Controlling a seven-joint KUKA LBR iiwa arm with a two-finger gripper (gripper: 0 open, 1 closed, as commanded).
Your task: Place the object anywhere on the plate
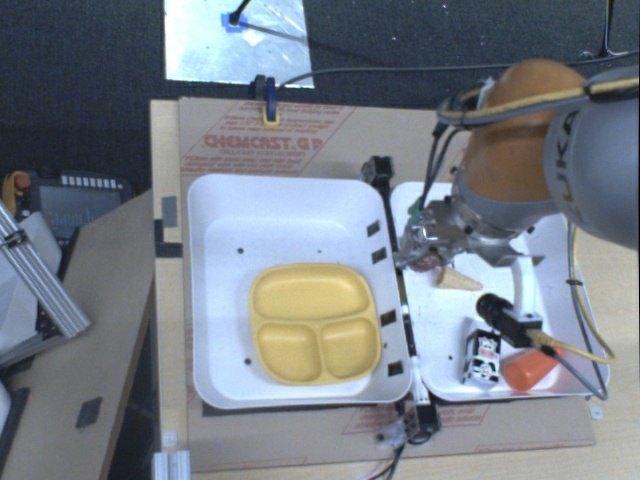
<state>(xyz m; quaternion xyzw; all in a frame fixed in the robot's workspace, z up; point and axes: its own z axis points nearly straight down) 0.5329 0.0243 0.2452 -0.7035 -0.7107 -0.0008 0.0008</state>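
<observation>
Yellow three-compartment plastic plate (pixel 315 286), camera view: it lies flat in the left white bin (pixel 220 268), well apart from the gripper (pixel 425 246), toward the view's left and across the shared bin wall. The gripper hangs low in the right white bin (pixel 440 348), close to that wall; whether it is spread or pressed together cannot be told, as the wrist covers it. A small dark-red object (pixel 428 264), probably the task's thing, shows just beneath the gripper, and whether it is held cannot be told. A tan wedge-shaped piece (pixel 458 279) lies just beside it. A black-and-white printed carton (pixel 483 358) and an orange block (pixel 527 369) rest farther off, toward the near bin edge. The low pose suggests a pick attempt, with the carry across to the plate not yet done.
</observation>
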